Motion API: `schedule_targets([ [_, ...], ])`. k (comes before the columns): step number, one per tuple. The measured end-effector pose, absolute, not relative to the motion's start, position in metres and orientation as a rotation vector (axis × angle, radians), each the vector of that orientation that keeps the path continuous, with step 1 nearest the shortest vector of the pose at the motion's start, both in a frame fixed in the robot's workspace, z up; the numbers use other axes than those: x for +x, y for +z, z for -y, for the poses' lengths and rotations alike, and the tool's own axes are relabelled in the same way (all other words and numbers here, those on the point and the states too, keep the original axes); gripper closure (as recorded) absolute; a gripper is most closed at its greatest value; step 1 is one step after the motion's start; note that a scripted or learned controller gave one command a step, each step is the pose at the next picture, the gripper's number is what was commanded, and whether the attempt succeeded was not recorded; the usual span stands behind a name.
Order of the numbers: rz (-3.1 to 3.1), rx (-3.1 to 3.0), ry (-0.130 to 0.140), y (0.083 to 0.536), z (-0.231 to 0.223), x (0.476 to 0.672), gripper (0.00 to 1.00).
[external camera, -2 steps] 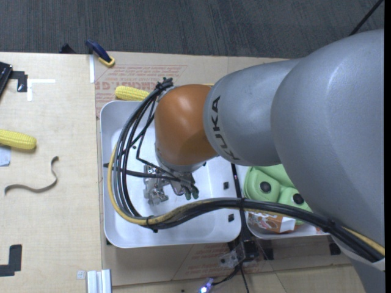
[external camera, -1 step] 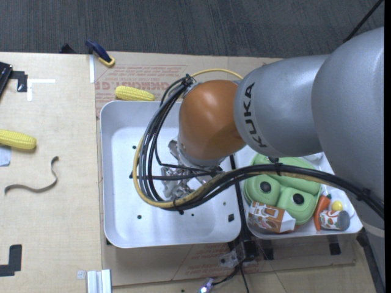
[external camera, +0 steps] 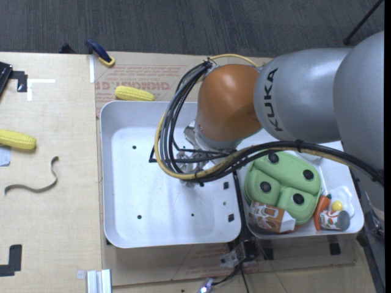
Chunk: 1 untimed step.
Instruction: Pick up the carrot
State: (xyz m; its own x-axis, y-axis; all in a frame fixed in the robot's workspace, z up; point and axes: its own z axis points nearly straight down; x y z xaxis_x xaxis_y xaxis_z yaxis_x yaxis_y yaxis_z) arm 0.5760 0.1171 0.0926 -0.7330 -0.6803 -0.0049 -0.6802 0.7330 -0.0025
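Note:
The carrot [external camera: 321,209] is a small orange piece with a green tip. It lies in the right bin [external camera: 354,182], between a green moulded toy [external camera: 285,182] and a small white and yellow object [external camera: 335,215]. My gripper [external camera: 193,171] hangs under the orange wrist band over the right side of the left bin [external camera: 122,182], largely hidden by the wrist and cables. It is well to the left of the carrot, with the green toy in between.
A printed carton [external camera: 270,218] lies at the front of the right bin. One corn cob [external camera: 134,93] rests behind the left bin and another [external camera: 17,140] on the bench at far left, near a grey curved strip [external camera: 36,185].

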Motion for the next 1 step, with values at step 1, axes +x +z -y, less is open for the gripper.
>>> schedule_targets([
  [1, -2.828, -1.355, 0.000, 0.2267, -0.0650, 0.5757, 1.00],
])
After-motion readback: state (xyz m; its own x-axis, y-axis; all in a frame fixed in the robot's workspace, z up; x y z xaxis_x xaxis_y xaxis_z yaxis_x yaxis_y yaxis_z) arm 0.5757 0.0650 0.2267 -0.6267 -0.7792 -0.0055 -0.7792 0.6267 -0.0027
